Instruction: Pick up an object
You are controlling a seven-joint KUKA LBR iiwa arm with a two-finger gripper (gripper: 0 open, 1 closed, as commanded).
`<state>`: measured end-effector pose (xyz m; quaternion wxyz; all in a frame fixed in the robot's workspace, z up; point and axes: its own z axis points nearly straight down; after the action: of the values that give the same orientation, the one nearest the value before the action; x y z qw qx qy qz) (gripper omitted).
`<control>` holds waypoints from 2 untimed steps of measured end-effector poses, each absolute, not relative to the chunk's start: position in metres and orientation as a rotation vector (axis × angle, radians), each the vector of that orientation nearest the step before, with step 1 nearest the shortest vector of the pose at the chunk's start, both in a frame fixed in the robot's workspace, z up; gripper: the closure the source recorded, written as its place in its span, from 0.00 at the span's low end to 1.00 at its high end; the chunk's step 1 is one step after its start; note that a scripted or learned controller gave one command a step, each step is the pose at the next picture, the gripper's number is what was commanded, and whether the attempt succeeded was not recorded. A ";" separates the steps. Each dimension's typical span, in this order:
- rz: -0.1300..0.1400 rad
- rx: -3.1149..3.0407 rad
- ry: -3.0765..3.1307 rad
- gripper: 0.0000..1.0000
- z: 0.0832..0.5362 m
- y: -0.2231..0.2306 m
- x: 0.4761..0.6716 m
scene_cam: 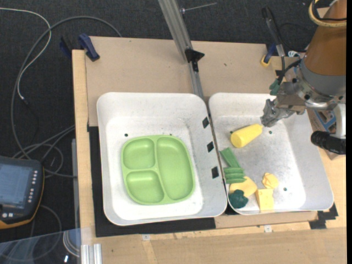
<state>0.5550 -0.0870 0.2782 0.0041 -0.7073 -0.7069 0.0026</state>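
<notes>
My gripper [269, 117] hangs over the upper middle of the right bin [308, 164], just right of and above a yellow cylinder-shaped toy [246, 135] that lies on the bin floor. Nothing shows between the fingers. Along the bin's lower left lie a green ridged piece [232, 168], a dark green round piece [238, 200], a yellow block [265, 198] and small yellow pieces [270, 180]. A green divided plate [158, 170] rests in the left bin [110, 147].
A metal pole [179, 29] slants down from the top to the seam between the bins. Blue clamps [88, 47] hold the board at the back corners. A tablet [19, 188] and cables lie on the floor at left.
</notes>
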 end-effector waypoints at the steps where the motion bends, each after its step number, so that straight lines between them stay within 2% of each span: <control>1: -0.004 -2.228 -2.223 1.00 0.297 -0.125 0.601; 2: -0.006 -2.215 -2.230 1.00 0.310 -0.072 0.609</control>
<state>0.6087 -0.0719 0.3098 -0.0011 -0.7047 -0.7095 -0.0019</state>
